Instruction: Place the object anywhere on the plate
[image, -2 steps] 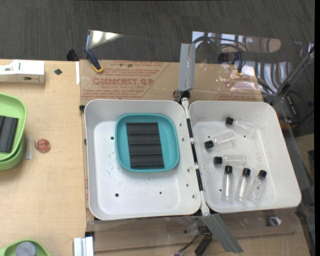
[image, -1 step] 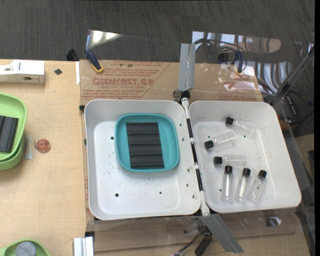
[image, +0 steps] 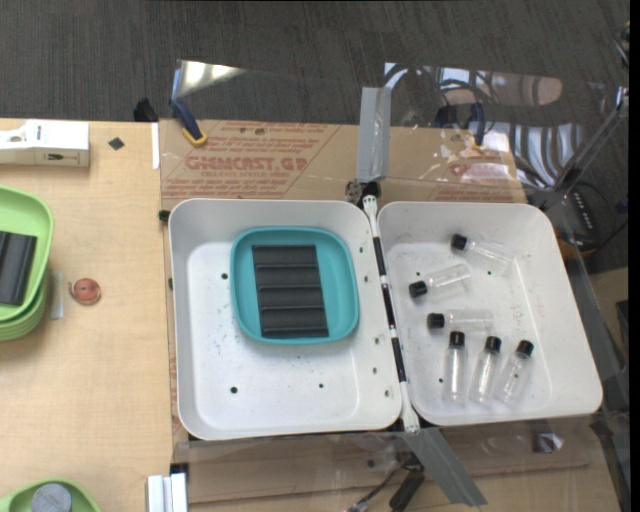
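The task looks to be at its very start: the teal plate (image: 295, 285), a rounded square dish with a dark ribbed insert at its centre, sits in the left bin (image: 200, 380) with nothing resting on it, so the placing is not yet done. All the candidate objects lie in the right bin (image: 560, 390), on the far side of the divider from the plate. They are six small clear vials with black caps: one vial (image: 478, 247) near the top, another (image: 437, 281) below it lying crosswise, a third (image: 450, 322) near the middle, and three (image: 456, 362) (image: 488, 366) (image: 516, 368) side by side along the lower part, caps pointing up the picture. Their transparent bodies are faint against the white floor, so the caps mark them best. The state of the end effector cannot be told, whether open or closed, and a pick, a carry across and a release all remain.
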